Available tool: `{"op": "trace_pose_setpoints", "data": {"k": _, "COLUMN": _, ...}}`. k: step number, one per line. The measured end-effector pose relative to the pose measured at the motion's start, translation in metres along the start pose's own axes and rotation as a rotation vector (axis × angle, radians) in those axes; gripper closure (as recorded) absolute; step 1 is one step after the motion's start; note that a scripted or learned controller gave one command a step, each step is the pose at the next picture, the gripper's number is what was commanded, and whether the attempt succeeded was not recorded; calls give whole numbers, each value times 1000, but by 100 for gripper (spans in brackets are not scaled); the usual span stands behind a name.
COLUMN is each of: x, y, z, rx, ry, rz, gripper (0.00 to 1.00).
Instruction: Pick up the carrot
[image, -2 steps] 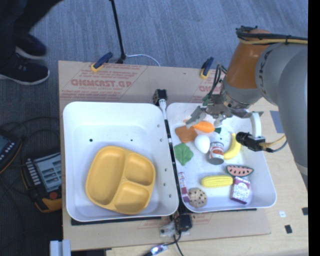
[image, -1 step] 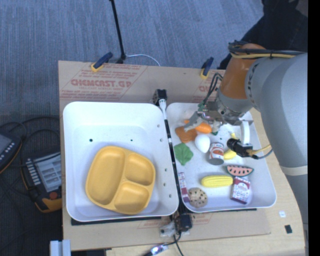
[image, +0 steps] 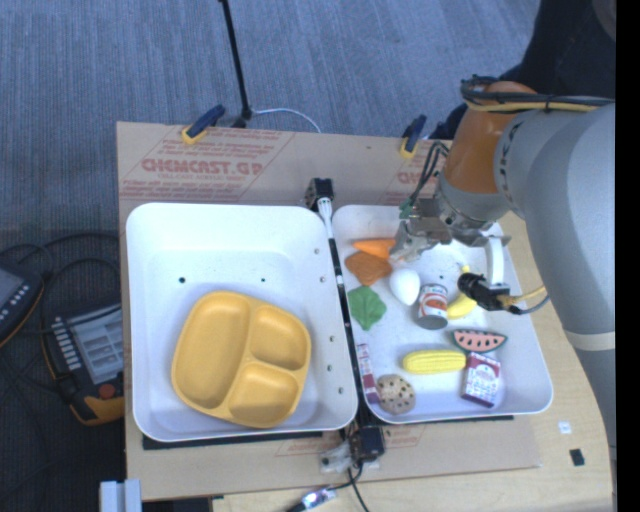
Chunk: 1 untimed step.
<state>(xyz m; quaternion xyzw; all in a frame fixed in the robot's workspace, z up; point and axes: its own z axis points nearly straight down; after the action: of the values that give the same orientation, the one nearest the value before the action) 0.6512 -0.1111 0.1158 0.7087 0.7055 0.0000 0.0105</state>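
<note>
Grey KUKA arm with an orange wrist band

The arm (image: 570, 190), at the right of the frame, has a broad, smooth grey casing; an orange band (image: 472, 150) rings it above the wrist. Thin yellow and black cables (image: 520, 300) trail beside the metallic gripper (image: 412, 240).

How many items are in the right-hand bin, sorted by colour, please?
Orange: 2, the carrot and an orange piece
Green: 1
White: 1, the egg
Yellow: 2, corn and banana
Red: 3, can, watermelon slice, box
Brown: 1, cookie
Total: 10
</note>
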Motion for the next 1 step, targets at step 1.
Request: {"op": "trace_pose_setpoints", "data": {"k": 1, "x": 60, "y": -43, "z": -73, "rx": 10, "ry": 15, "rz": -24, "gripper": 100}}
